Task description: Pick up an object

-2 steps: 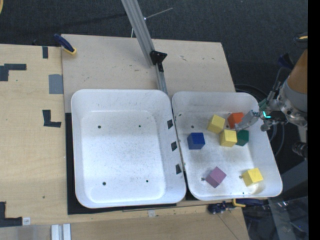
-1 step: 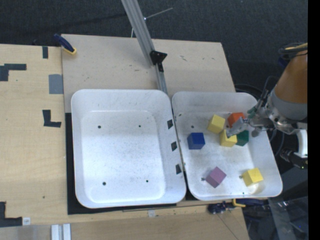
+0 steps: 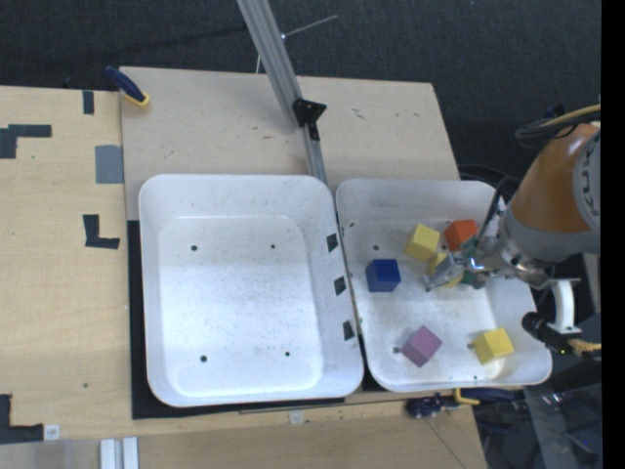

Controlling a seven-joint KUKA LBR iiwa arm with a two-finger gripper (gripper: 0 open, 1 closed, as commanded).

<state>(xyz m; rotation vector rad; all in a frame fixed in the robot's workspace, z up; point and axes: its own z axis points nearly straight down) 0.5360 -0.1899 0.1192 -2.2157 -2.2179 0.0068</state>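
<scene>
Hovering low in the right white plastic bin, the two-finger gripper sits just beside the yellow cube and orange block. Whether it grips anything I cannot tell (clutter hides the tips). Best centre on one block before closing, then lift straight.

arm: grey casing | orange band | tool: small, metallic
</scene>
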